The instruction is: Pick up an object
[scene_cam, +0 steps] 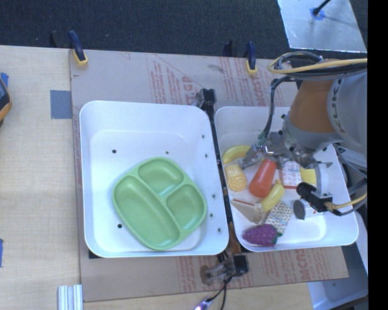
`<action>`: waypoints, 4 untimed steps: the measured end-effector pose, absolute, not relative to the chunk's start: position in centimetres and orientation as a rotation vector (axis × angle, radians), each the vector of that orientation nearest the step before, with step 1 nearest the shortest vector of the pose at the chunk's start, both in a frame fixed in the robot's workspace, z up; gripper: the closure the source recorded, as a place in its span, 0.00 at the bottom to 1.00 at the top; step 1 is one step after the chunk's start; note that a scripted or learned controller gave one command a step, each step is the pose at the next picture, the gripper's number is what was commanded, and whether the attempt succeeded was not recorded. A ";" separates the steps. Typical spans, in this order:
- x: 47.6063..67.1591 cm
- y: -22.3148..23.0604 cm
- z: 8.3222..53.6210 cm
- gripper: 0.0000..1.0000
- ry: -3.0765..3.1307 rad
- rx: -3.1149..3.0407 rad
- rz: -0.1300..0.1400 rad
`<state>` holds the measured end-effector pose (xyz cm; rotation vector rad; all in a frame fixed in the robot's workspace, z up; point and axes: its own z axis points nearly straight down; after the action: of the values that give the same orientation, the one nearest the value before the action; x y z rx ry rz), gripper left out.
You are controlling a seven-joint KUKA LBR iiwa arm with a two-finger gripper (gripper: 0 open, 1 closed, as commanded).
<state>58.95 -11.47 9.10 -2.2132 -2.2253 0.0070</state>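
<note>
An orange-red carrot-shaped piece [263,177] lies in the middle of the right bin [333,234], tilted, directly below and touching or nearly touching the claw [271,151]; whether the claw is open or closed cannot be told. Around it sit one yellow banana [236,154] toward the bin's left wall, one orange corn-like piece [236,178], one yellow piece [272,197] just beside the carrot, and one purple grape bunch [260,235] near the bin's front edge. The left bin [97,134] holds one green divided plate [159,203]. Both bins rest on one bench [26,192].
</note>
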 end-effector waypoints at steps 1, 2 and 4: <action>60.9 -11.0 9.2 0.00 -2.228 -2.214 0.004; 57.0 -11.0 9.2 0.00 -2.225 -2.213 0.006; 59.1 -10.9 9.1 0.00 -2.223 -2.216 0.006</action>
<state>59.13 -10.93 9.15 -2.2157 -2.2233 0.0058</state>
